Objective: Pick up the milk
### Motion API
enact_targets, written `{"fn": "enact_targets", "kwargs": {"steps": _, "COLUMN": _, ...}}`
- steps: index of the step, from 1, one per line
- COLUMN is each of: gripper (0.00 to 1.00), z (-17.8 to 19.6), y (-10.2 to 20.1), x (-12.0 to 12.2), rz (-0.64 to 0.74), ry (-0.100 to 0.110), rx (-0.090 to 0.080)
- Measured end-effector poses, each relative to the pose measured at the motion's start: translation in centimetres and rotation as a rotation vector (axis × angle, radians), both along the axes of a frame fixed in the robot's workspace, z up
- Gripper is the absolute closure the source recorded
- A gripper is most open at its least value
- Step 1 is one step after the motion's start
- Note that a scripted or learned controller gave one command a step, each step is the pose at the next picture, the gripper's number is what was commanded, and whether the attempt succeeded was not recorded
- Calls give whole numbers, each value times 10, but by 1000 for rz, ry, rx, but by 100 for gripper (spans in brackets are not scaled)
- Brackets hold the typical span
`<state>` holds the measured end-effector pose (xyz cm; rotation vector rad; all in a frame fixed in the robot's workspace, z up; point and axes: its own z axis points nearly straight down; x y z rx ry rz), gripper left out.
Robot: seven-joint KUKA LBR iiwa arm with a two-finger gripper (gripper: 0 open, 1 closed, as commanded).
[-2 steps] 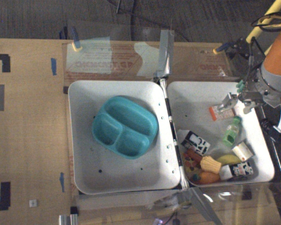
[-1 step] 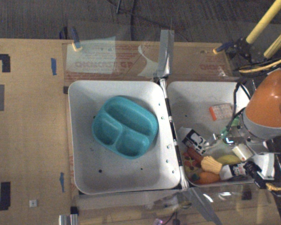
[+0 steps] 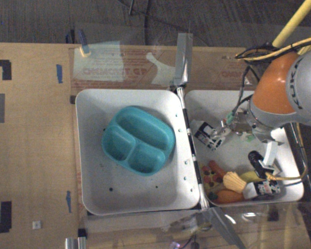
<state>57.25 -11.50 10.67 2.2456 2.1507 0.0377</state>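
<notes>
You see jaws [image 3: 213, 137] low in right bin [image 3: 207, 104]; toy food [image 3: 233, 183] near, below-right of jaws; teal tray [image 3: 139, 139] well left in left bin [image 3: 88, 154].

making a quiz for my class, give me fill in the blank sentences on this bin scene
1. The teal divided plate lies in the ____ bin.
2. The toy food is piled in the ____ bin.
3. The band above the arm's wrist is ____.
4. The plate has ____ compartments.

Missing words: left; right; orange; three
</notes>
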Motion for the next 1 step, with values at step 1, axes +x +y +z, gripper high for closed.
{"fn": "enact_targets", "kwargs": {"steps": 1, "gripper": 0, "z": 0, "y": 0, "x": 0, "rz": 0, "ry": -1, "rx": 0}}
